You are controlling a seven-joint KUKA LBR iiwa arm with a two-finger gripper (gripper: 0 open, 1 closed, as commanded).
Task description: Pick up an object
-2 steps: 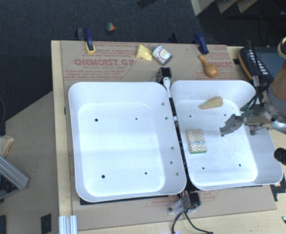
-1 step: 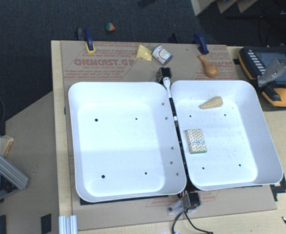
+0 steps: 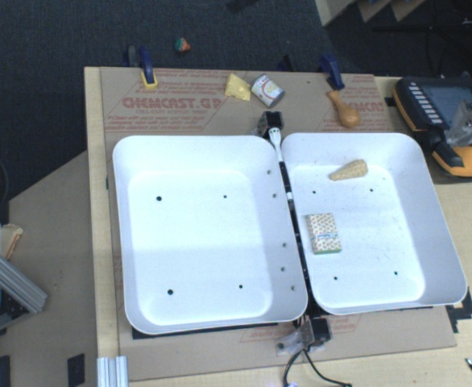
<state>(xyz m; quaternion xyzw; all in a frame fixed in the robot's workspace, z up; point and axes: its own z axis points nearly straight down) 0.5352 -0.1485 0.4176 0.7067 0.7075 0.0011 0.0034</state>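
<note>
Two shallow white plastic bins sit side by side on a brown cardboard-covered bench (image 3: 99, 216). The left white bin (image 3: 139, 176) has a smooth floor marked by four small dark dots. The right white bin (image 3: 429, 216) holds two things.

Near its left wall, about midway down, lies a small flat rectangular box (image 3: 325, 233). Its top face is pale, printed with a fine speckled pattern of blue-green dots, and a tan or orange strip runs along its upper and left edges. It lies flat, its long side running roughly up and down the view, turned slightly off square with the bin wall. It is close to the bin's left wall but apart from it.

Further toward the back of the same bin lies a tan cone-shaped object (image 3: 349, 170), resembling a wafer cone, resting on its side with the narrow tip pointing left and the wider end to the right. It is well apart from the box.

Behind the bins, on the bare bench, lie a yellow wedge-shaped piece (image 3: 238, 88), a small white and grey wrapped block (image 3: 267, 89) just beside it, and an orange-brown pear-shaped object (image 3: 345, 110) to the right. Blue clamps (image 3: 146, 64) grip the bench's back edge. A black and yellow handheld controller (image 3: 441, 115) rests at the far right.

The state of the end effector cannot be told from this view.
</note>
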